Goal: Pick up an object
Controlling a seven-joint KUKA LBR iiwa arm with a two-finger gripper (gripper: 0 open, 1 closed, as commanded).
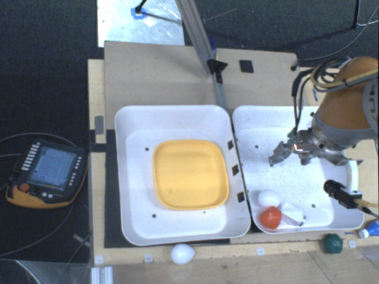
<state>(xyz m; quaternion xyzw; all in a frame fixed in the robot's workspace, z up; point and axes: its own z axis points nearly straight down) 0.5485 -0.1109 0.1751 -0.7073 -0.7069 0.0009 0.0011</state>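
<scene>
My gripper (291, 156) hangs over the middle of the right bin (259, 125), its two grey fingers spread open with nothing between them. Toward that bin's front edge lie a white egg-shaped ball (267, 198), a red ball (271, 218) touching it, and a small white block (292, 213) to the red ball's right. These three sit well in front of the gripper, apart from it. The left bin (133, 158) holds a square yellow plate (190, 173).
A white egg (182, 254) lies on the bench in front of the left bin. A green ball (333, 243) and a small blue item (367, 232) sit outside the right bin's front right corner. A teach pendant (44, 171) rests far left.
</scene>
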